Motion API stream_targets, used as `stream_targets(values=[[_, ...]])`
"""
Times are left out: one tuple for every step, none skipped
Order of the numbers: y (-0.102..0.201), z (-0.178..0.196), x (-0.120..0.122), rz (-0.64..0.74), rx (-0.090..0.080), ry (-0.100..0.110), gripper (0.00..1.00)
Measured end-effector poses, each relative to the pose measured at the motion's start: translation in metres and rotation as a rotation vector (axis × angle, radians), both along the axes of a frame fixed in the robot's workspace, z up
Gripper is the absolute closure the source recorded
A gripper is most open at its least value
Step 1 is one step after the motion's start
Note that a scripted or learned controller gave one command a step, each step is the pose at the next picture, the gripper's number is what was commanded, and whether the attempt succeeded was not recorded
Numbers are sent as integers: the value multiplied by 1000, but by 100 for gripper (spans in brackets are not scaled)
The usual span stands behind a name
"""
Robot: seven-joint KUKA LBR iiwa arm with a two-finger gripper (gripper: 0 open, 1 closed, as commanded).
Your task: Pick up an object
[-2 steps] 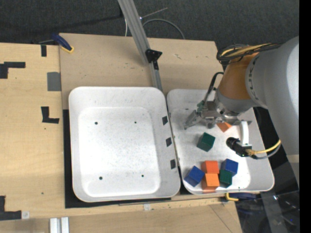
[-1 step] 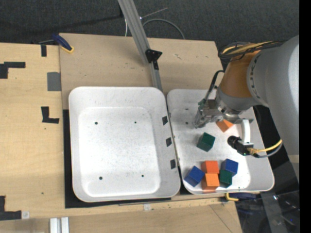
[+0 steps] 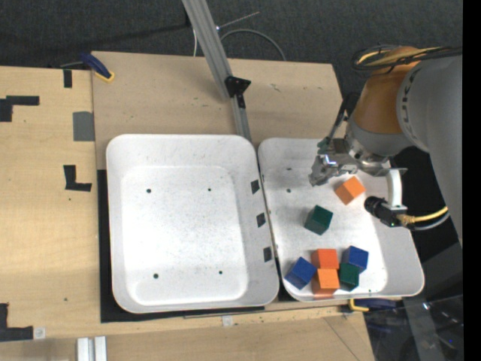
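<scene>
My gripper hangs over the upper middle of the right bin, reaching in from the right. An orange cube lies just right of and below the fingertips; it sits beside them, not between them. A dark green cube rests lower, near the bin's middle. Along the bin's front lie a blue cube, two orange cubes, another blue cube and a green cube, packed close together.
The left bin stands beside the right one, with black clips on the shared edge. A grey metal post slants across the bench behind the bins. A black and yellow cable fitting hangs off the arm at the right bin's edge.
</scene>
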State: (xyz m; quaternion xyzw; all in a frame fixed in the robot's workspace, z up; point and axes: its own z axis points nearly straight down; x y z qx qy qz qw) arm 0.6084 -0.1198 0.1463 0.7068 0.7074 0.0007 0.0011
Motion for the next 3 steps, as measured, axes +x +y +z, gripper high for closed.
stream_targets(values=[[5,59,8,1,0,-3,100],[6,85,9,1,0,0,100],[63,82,-9,5,2,5,100]])
